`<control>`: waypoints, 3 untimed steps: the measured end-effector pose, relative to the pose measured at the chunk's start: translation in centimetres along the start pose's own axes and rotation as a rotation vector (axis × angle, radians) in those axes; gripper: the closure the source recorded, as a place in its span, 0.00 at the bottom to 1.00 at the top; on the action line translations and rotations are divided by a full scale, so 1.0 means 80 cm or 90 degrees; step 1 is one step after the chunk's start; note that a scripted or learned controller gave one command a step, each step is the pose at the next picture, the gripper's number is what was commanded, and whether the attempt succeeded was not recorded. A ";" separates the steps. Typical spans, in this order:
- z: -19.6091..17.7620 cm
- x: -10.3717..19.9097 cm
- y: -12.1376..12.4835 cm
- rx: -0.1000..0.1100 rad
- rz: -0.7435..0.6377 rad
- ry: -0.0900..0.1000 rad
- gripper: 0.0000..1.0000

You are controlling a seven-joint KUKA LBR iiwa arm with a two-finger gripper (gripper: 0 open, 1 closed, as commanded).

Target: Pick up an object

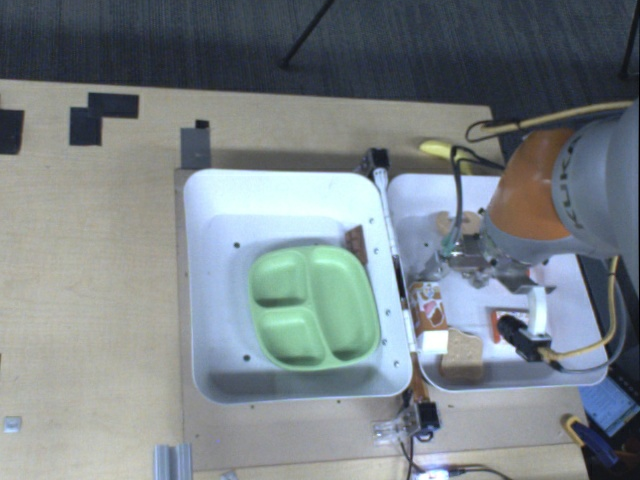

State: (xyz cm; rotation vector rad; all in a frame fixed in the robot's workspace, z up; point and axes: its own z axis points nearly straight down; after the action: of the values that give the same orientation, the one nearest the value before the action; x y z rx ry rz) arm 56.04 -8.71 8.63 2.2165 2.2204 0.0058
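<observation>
Wooden tabletop [90,298] carried two white bins side by side. At nine o'clock, the left bin [215,268] held a green divided plate [314,306] with a small brown piece [354,239] at its upper right rim. At three o'clock, the right bin [570,298] lay under the grey arm [590,183]; the end effector [462,256] hung low there, its state impossible to tell. At six o'clock in that bin sat a tan sponge block [462,354], a printed packet [428,305] and a white cube [434,342].
</observation>
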 end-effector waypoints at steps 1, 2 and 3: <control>-0.015 0.001 0.003 -0.004 -0.001 0.000 1.00; 0.002 -0.055 0.125 0.001 -0.002 0.000 1.00; 0.002 -0.054 0.125 0.001 -0.003 0.000 0.00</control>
State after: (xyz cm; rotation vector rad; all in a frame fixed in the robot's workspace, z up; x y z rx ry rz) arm 66.03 -13.02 8.54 2.2128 2.2257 0.0034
